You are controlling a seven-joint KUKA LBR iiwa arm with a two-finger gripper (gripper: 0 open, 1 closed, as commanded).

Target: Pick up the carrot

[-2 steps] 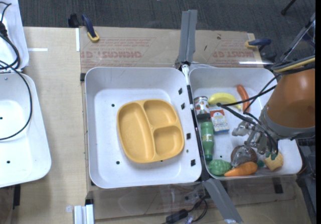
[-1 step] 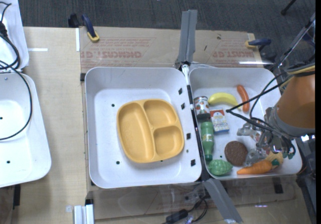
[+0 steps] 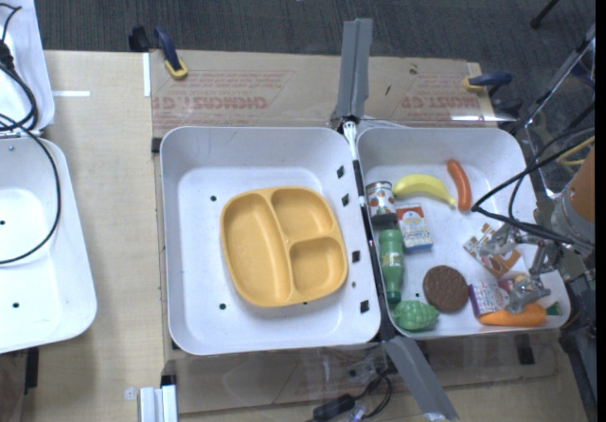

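The carrot [image 3: 513, 318] is orange and lies flat on the floor of the right bin [image 3: 431, 141], close to its front right corner. My gripper [image 3: 508, 269] reaches in from the right and hangs just above and behind the carrot. Its two metal fingers [image 3: 526, 293] stand apart, so it is open. The lower finger is right next to the carrot's thick end, but the carrot is not between the fingers. A small orange and white packet [image 3: 502, 261] lies under the gripper.
The right bin also holds a banana [image 3: 424, 187], a red sausage [image 3: 459, 184], a can [image 3: 380, 196], a small carton [image 3: 414, 228], a green bottle [image 3: 391, 264], a brown cookie [image 3: 445, 288] and a green vegetable [image 3: 415, 315]. A yellow divided plate [image 3: 284, 245] sits in the left bin [image 3: 189, 221].
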